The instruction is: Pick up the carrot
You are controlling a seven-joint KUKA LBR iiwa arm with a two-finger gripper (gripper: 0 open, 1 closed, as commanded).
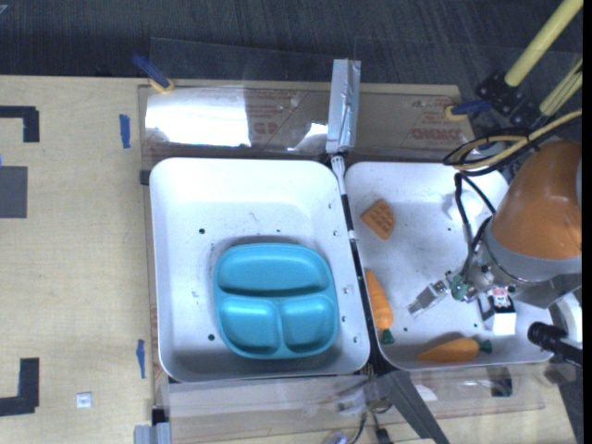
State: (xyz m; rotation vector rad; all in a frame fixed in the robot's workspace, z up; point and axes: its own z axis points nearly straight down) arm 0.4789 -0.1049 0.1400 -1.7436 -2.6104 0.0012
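We see the gripper (427,296) low in the right bin (416,188), we cannot tell its opening, carrot (378,301) beside the bin's left wall, unheld

**Surfaces and finishes on the worktop**

You are looking at a worktop (65,276) of pale, matt wood grain, marked with blue and black tape. The two bins (185,192) look like smooth white plastic with a slight sheen and dark scuffs. In the left bin the blue divided tray (276,296) is glossy moulded plastic. By the right bin's left wall the carrot (378,302) appears smooth, matt orange plastic. The arm's orange band (546,202) shines softly above grey casing. Clear glossy sheeting (240,118) lines the far edge.
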